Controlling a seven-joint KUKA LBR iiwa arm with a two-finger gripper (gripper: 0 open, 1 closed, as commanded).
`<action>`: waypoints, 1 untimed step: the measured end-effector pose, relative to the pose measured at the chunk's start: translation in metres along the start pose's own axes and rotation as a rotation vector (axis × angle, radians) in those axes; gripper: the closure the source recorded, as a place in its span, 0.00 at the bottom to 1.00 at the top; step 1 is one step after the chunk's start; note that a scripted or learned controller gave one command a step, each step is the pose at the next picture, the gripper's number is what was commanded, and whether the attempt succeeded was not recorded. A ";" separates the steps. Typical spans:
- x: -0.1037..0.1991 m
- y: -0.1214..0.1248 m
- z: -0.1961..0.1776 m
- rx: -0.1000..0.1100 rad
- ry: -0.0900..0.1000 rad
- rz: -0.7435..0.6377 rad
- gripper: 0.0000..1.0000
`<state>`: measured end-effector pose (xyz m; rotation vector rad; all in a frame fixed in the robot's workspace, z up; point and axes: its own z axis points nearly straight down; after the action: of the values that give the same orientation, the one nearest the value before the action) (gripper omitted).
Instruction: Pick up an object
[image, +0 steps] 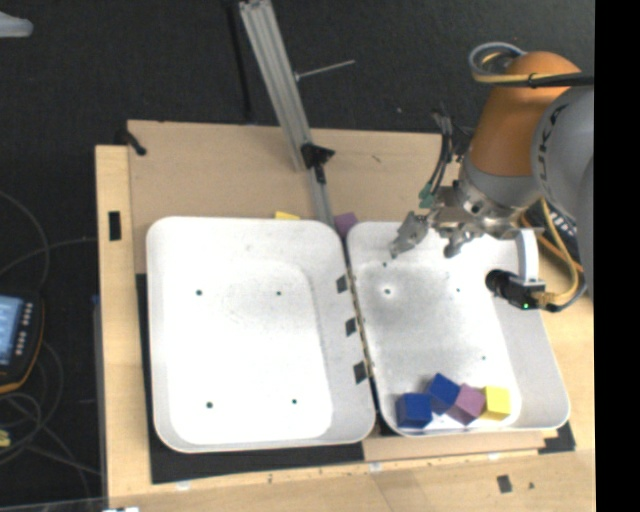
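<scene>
My gripper (430, 240) hangs over the far end of the right bin (520, 330), its two fingers spread apart with nothing between them. Far from it, at the bin's near edge, lie the blocks: a blue block (414, 409), a second blue block (443, 388), a purple block (467, 402) and a yellow block (497, 402), all bunched together. The arm's orange band (515, 120) sits above the wrist at the upper right.
The left bin (180, 300) lies beside the right one. A yellow block (287, 215) and a purple block (346, 222) rest on the bench behind the bins. A slanted metal pole (285, 95) stands near the bins' far junction.
</scene>
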<state>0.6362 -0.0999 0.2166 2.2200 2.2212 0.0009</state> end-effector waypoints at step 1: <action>0.011 -0.032 -0.001 0.002 0.000 0.002 0.00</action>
<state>0.6045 -0.0884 0.2171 2.2226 2.2199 -0.0014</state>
